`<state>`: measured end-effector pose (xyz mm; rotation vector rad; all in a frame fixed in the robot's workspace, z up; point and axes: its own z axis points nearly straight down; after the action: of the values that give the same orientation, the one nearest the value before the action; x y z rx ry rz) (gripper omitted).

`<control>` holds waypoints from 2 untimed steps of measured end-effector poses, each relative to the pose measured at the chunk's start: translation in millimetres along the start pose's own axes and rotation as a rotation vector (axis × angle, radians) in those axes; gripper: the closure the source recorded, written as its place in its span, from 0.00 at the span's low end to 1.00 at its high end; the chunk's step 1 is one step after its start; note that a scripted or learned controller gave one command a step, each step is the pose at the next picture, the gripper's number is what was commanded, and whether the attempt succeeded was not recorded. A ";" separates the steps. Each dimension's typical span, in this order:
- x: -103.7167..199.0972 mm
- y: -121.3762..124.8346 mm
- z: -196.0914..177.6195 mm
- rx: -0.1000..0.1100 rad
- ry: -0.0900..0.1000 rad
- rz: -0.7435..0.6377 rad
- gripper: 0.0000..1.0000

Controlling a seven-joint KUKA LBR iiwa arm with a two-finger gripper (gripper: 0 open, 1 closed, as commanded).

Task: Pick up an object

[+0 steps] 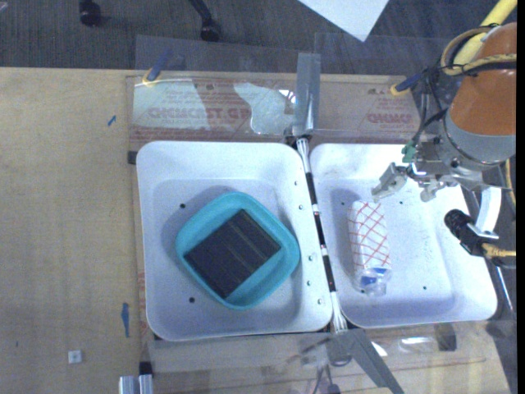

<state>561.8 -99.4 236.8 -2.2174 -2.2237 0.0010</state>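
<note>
In the right bin (pixel 459 294) lies a white tube with a red lattice pattern (pixel 369 230), its bluish cap end pointing to the bin's front. My gripper (pixel 408 187) hangs over the back of that bin, just behind and to the right of the tube, open with nothing between its fingers. The left bin (pixel 164 179) holds a teal square dish (pixel 275 228) with a dark square pad (pixel 232 253) lying in it.
A raised divider (pixel 316 236) runs between the two bins. A clear panel and cardboard strip (pixel 213 109) stand behind them. The arm's orange band (pixel 486 80) and cables fill the upper right. Bare wood bench (pixel 57 220) spreads to the left.
</note>
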 end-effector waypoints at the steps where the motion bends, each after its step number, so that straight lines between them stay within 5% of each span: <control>1: -10.5 -14.4 6.6 0.000 0.000 -0.091 0.00; 2: -0.2 -19.1 143.0 -0.013 -0.001 0.039 0.00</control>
<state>542.5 -99.6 93.8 -2.2677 -2.1862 -0.0128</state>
